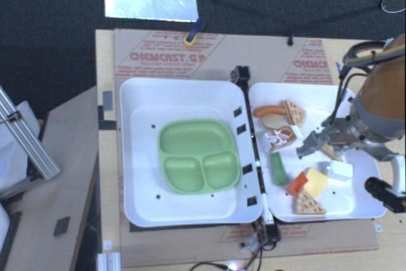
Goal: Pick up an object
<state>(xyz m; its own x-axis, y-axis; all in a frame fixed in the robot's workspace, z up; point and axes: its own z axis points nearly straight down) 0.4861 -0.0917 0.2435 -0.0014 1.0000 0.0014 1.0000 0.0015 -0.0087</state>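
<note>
On the bench, from my remote seat, a green divided tray (196, 155) sits in the left bin (136, 136). Beside it, the right bin (355, 203) holds a sausage (269, 112), waffles (294, 112), a green stick (278, 168) and yellow pieces (315, 182). My claw (309, 144) hovers over them; I cannot tell its grip.

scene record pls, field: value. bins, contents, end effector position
left bin: holds green divided tray
right bin: hot dog, two waffle pieces, green block, orange piece, yellow piece, white block, small printed packet
end effector: low over right bin, mid area
arm: enters from right
</note>
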